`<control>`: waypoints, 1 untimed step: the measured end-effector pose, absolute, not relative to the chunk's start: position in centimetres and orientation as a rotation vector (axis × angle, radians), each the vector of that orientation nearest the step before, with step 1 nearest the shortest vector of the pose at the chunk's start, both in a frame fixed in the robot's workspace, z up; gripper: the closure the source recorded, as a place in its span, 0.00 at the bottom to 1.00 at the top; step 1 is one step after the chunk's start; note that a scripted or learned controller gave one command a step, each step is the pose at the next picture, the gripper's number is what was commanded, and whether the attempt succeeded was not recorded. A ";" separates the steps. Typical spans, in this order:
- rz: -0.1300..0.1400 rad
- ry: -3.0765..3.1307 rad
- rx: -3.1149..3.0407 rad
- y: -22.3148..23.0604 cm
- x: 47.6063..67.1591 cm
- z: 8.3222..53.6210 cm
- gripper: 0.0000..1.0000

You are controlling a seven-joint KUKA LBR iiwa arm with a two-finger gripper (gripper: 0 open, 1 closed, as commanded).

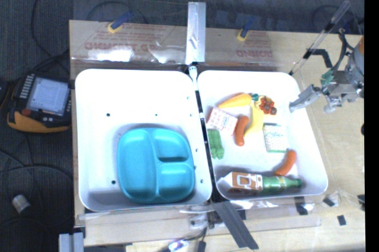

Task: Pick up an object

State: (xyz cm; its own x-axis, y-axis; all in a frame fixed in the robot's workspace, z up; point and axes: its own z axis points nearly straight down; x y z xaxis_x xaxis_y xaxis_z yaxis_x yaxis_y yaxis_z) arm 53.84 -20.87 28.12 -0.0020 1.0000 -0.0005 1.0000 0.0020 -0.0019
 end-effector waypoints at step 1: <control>0.004 -2.258 -2.179 -16.9 57.6 15.4 0.00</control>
State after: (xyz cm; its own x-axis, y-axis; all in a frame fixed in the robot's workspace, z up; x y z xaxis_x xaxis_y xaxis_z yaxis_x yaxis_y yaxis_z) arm 57.63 -16.89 15.40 -0.0355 0.9994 0.0005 0.9994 0.0355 -0.0040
